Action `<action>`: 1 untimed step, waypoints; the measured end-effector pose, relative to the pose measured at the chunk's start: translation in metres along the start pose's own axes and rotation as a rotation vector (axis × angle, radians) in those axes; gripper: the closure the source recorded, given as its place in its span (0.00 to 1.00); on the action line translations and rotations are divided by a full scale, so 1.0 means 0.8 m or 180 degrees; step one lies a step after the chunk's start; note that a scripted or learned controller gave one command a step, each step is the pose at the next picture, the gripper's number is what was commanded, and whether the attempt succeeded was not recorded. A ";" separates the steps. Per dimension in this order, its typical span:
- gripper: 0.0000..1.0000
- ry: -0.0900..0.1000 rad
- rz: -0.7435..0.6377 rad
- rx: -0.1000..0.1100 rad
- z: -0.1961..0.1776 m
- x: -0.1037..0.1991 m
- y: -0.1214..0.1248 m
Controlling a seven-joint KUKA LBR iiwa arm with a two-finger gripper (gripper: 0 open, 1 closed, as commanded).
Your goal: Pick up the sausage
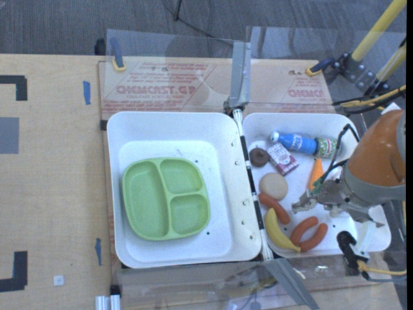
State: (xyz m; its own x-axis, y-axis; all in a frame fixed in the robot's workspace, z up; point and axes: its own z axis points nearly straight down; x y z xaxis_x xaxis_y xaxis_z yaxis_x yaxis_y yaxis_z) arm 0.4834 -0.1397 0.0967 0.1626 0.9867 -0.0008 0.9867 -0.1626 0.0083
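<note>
Three reddish sausages lie in the right bin (pixel 255 123). One sausage (pixel 274 206) sits just left of the gripper, between a beige round piece and a banana. Two more sausages (pixel 304 229) (pixel 315 237) lie side by side near the front wall. My gripper (pixel 308 203) hangs low over the bin's middle, just above and behind that pair and right of the single sausage. Nothing shows in its grasp. The grey wrist and orange band (pixel 381 154) hide the bin's right part.
The right bin also holds a yellow banana (pixel 277 232), a beige round piece (pixel 273 186), a brown round piece (pixel 259 155), a pink carton (pixel 282 158), a blue bottle (pixel 301 143) and an orange carrot (pixel 315 172). A green divided plate (pixel 166 197) lies in the left bin (pixel 122 134).
</note>
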 end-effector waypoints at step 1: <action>0.00 0.0004 -0.0538 0.0024 -0.096 0.000 -0.003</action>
State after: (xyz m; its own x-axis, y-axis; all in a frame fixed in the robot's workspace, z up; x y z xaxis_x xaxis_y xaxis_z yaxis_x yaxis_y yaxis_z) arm 0.4806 -0.1391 0.1732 -0.0057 1.0000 -0.0003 1.0000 0.0057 0.0005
